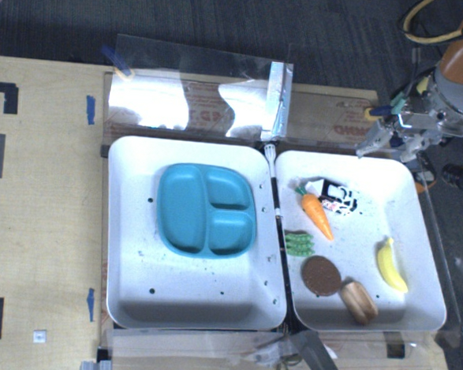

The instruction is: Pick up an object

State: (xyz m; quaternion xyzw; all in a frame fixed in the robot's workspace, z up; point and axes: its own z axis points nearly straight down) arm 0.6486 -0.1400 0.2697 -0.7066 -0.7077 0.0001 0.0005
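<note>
Judging progress: the pick had not begun; every object lay in a bin and nothing was lifted.
Left bin (127, 212): held a blue divided tray (207, 210) at its centre, flat and apart from the walls.
Right bin (426, 225): held the candidates for picking.
Carrot (317, 214): at ten o'clock in that bin, touching a black-and-white toy (337, 197) just above it.
Green pea pod (298, 243): at nine o'clock, beside the dividing wall.
Brown disc (321, 275): at six o'clock, touching a tan wooden piece (358, 301).
Banana (390, 265): at four o'clock, alone, with nothing crowding it.
Gripper (405, 137): beyond the rim at one o'clock; jaw state could not be told.
Obstacles: the clustered items looked the harder picks.
</note>
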